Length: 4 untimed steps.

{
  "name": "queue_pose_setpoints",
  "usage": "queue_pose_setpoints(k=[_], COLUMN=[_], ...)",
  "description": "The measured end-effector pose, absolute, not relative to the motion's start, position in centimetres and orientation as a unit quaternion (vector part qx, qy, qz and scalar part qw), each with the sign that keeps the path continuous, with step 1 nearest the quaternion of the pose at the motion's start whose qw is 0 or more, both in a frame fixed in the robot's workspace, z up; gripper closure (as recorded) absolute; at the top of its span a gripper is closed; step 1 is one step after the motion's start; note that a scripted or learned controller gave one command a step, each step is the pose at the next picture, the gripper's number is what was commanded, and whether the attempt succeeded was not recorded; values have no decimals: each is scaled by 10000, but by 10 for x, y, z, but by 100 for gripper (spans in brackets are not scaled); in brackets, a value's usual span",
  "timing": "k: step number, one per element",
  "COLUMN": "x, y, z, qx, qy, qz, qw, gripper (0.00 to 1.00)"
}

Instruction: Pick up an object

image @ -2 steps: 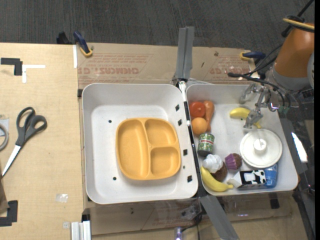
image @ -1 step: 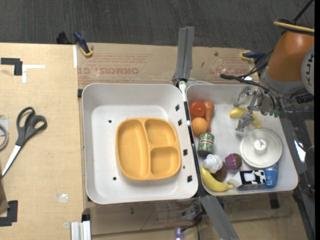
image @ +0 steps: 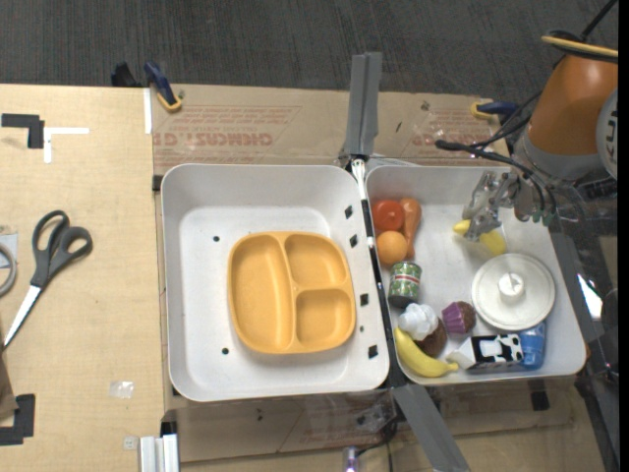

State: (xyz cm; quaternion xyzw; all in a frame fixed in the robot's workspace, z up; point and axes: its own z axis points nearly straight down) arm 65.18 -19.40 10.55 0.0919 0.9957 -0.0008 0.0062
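Field note, remote station. I had the gripper [image: 484, 216] low over the back of the right bin [image: 570, 367], directly above a small yellow object [image: 484, 234] lying by the back wall. Its metal fingers [image: 479, 201] pointed down onto that object; from this slanted view I could not tell whether they were spread or pinched, nor whether the yellow piece sat between them or just beneath.

Risks as I judged them: the yellow piece looked small and rounded, so an off-centre close could squirt it sideways. The white lidded bowl [image: 511, 290] sat just in front of it, and a drift that way could knock the lid. The bin's back wall was near, so a push toward it could jam the tips.

Room to move: bare white floor lay between the yellow piece and the tomato [image: 389, 214] and orange [image: 392, 246] along the left wall. The front of the bin was crowded: green can [image: 405, 282], banana [image: 421, 355], purple cupcake [image: 458, 317], blue-and-white carton [image: 505, 351]. The left bin [image: 187, 264] held only the yellow divided plate [image: 292, 291], with clear margin round it. Straight up looked the safest exit.
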Motion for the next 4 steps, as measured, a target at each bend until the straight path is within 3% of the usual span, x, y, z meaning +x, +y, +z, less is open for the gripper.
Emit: queue_pose_setpoints(k=[1, 2, 3, 4], x=[627, 526, 560, 578], y=[-162, -117, -200, -186], z=[262, 92, 229, 93], qx=[1691, 2200, 1875, 169], qy=[9856, 9755, 9823, 9999], qz=[-2, 0, -4, 2], qw=[26, -6, 20, 21], gripper=[100, 100, 100, 100])
